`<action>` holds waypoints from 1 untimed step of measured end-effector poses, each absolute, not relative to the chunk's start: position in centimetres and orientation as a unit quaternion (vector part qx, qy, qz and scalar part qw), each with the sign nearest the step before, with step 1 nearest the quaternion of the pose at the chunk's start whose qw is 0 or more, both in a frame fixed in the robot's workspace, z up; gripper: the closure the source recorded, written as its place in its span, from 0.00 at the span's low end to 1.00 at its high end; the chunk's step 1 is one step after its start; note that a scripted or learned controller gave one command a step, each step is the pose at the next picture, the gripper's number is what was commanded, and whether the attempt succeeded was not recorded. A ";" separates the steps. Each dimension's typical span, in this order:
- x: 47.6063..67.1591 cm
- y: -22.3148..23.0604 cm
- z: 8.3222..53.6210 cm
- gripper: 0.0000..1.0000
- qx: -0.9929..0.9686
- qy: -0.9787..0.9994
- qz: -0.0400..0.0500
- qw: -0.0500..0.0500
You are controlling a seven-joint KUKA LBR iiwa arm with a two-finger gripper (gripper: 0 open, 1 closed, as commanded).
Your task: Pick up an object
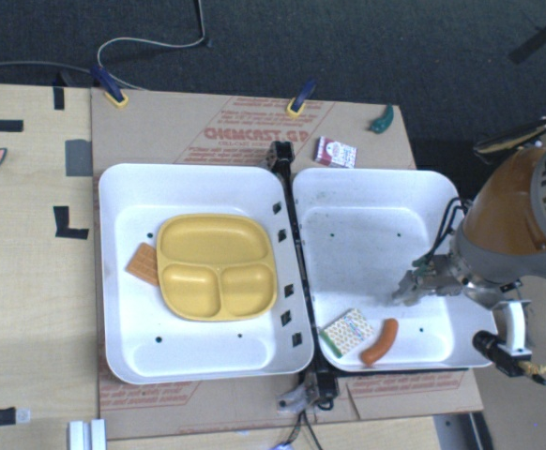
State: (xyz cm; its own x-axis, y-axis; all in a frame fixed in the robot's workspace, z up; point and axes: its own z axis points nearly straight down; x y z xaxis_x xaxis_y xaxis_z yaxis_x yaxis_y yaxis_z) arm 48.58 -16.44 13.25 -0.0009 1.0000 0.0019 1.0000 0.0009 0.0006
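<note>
While pincer (412, 289) state's unclear, rt bin (371, 184) has 1 sausage (379, 342), 1 packet (346, 331).

My pincer (412, 287) hangs over the right shallow white bin (367, 190), where an orange sausage (379, 342) lies beside a small patterned packet (347, 330) near the front wall, while the left shallow white bin (123, 251) holds a yellow sectioned plastic tray (219, 265) partly covering a brown cracker (143, 263).
</note>
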 end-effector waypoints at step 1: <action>48.6 -16.4 14.2 1.00 -0.706 -0.708 -0.001 0.001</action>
